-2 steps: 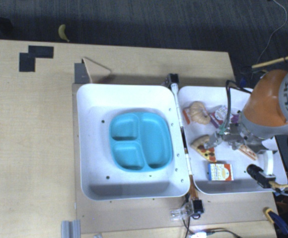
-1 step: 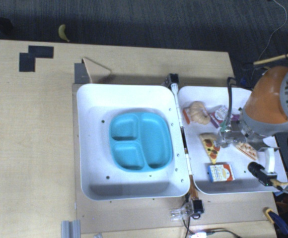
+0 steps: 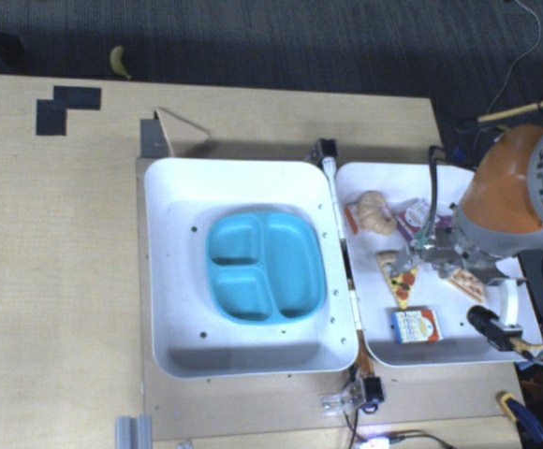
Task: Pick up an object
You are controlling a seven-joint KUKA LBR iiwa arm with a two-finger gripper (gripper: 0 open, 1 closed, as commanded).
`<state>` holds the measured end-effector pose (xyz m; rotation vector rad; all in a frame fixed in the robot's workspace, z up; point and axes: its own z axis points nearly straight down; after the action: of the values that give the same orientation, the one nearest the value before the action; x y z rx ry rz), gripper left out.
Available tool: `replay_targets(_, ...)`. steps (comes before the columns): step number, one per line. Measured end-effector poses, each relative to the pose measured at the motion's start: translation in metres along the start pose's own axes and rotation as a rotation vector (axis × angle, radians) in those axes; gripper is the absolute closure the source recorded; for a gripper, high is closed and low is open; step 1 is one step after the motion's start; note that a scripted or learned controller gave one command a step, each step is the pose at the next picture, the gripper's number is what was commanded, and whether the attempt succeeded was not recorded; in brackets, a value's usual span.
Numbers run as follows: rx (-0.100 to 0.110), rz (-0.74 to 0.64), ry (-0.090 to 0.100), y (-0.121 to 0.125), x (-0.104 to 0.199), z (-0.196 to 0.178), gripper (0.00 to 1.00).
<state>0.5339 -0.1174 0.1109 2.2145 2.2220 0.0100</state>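
Observation:
In the right bin (image 3: pixel 440 354) lie several small items. A beige lumpy toy (image 3: pixel 374 211) sits at the back left, and a purple and white piece (image 3: pixel 410 217) lies beside it. A pizza-slice toy (image 3: pixel 400 285) is in the middle, a blue and orange box (image 3: pixel 414 325) lies near the front, and a reddish strip (image 3: pixel 466 283) sits on the right. My gripper (image 3: pixel 421 253) hangs low over the bin's middle, just above the top end of the pizza slice and below the purple piece. The arm's orange band (image 3: pixel 501 190) covers the bin's right side.
The left bin (image 3: pixel 173 251) holds a blue divided tray (image 3: pixel 264 265). A black divider (image 3: pixel 339 241) runs between the two bins. Cables and a connector (image 3: pixel 365 396) lie at the bench's front edge. Dark tape patches (image 3: pixel 66 108) mark the bench at the back left.

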Motion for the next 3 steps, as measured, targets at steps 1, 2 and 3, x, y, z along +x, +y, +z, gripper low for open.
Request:
replay_targets(1, -0.003, -0.001, 0.000, 0.001, 0.001, -0.011, 1.00)
replay_targets(2, -0.003, -0.002, 0.000, 0.001, 0.001, -0.011, 0.00)
replay_targets(3, -0.006, -0.003, 0.001, 0.003, 0.002, -0.022, 1.00)
